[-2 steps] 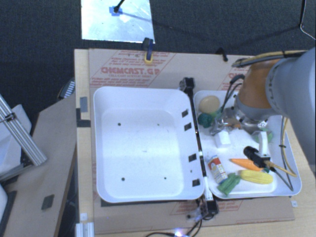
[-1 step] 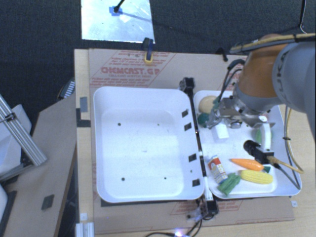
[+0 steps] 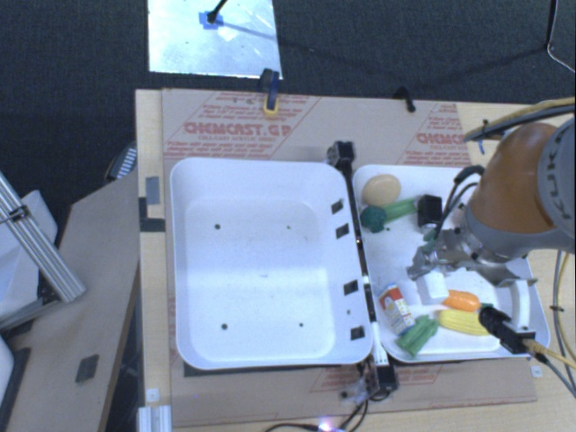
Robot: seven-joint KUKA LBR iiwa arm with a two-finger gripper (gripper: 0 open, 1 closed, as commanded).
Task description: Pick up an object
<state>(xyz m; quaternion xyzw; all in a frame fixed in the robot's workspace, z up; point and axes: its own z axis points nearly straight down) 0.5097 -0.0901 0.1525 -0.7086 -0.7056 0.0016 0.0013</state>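
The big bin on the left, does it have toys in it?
No, the left bin shows bare white floor; the toys lie in the right bin.

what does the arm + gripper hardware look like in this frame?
The arm has a grey body with a wide, rounded orange band above the wrist. Thin dark cables loop along its left side. Below it, the gripper is a grey metal assembly over the right bin.

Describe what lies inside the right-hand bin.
The right bin holds a beige egg, green items, a small bottle, corn and carrot; the arm covers the rest.
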